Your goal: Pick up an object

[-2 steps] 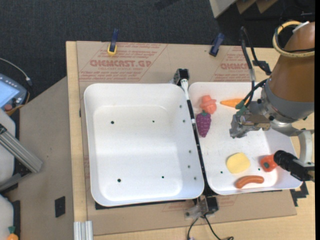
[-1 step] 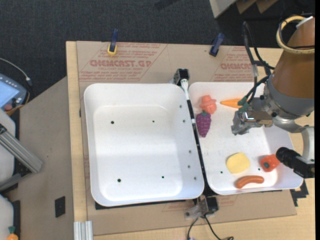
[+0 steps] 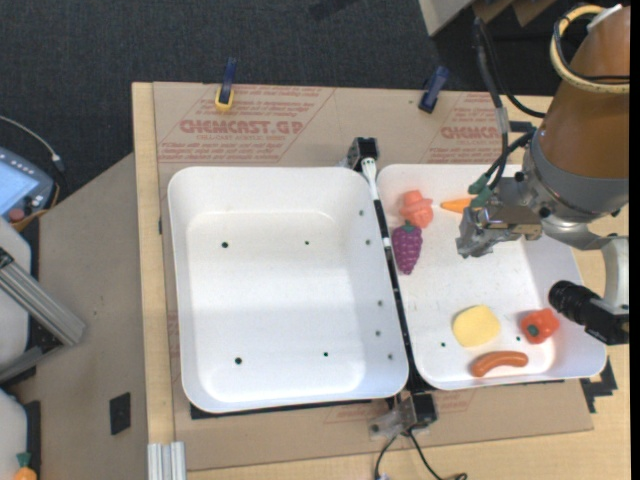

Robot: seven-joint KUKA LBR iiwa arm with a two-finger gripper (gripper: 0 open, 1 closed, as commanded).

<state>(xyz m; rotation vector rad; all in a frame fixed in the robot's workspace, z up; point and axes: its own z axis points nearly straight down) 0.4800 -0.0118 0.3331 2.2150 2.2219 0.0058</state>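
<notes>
Jaws [image 3: 478, 240] hang over the right bin [image 3: 560, 368], nothing visibly held; you cannot tell their opening. Carrot [image 3: 457, 205] sits just beyond them, grapes [image 3: 407, 247] to their side. Pick not yet made.

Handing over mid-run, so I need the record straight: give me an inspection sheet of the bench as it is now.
Surface: brown bench board bearing a left bin and a right bin.
Job's things: in the right bin, purple grapes, orange-pink toy, carrot, yellow piece, sausage, red pepper.
Clutter: nothing seen.
Grippers: gripper over the right bin, right of the grapes; nothing visibly held.
Cables: bundle running down the arm; cord at the front edge.
Surroundings: clamps on the far edge.
</notes>
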